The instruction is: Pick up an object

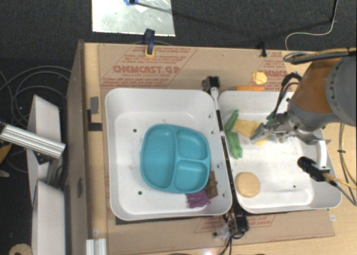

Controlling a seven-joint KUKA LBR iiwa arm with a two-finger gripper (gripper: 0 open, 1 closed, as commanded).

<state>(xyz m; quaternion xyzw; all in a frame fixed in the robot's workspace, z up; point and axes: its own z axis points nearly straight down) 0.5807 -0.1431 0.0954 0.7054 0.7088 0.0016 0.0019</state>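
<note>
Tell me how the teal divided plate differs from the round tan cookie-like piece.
The teal divided plate lies in the left white bin; the round tan cookie-like piece lies in the right white bin. The plate is far larger than the tan piece. The plate has three compartments; the tan piece looks smooth and plain. Both lie flat.

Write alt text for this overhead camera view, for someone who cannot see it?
A grey robot arm reaches from the right into the right bin, its gripper low over a yellow piece beside a green strip, with a tan disc nearer the front. The left bin holds a teal tray and a purple item.
</note>
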